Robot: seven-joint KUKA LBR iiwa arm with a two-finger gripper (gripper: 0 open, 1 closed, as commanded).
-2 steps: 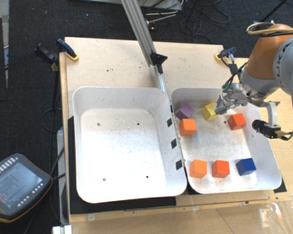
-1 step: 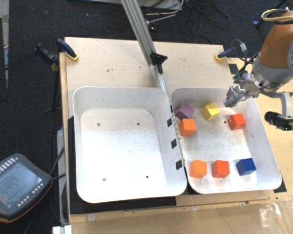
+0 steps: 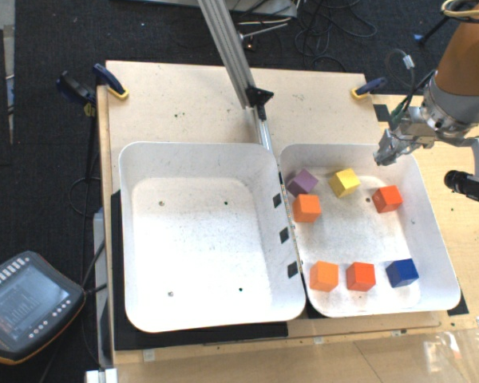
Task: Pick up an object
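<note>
At the lower left of the frame lies a grey handheld pendant [image 3: 22,306] with an orange rim; its screen text is too small to read. The pale, speckled bench [image 3: 191,102] carries two shallow white plastic bins. The left bin [image 3: 136,214] has rounded corners and a smooth, dotted floor. The right bin [image 3: 431,238] holds seven matte cubes: a purple cube [image 3: 302,181] touching an orange cube [image 3: 306,207] near the divider, a yellow cube [image 3: 344,182], a red-orange cube [image 3: 386,199], and along the lower edge an orange cube [image 3: 324,276], a red cube [image 3: 361,276] and a blue cube [image 3: 401,272]. At the upper right the metal tool [image 3: 388,152] hangs over the bin's top rim, holding nothing; its opening cannot be told.
</note>
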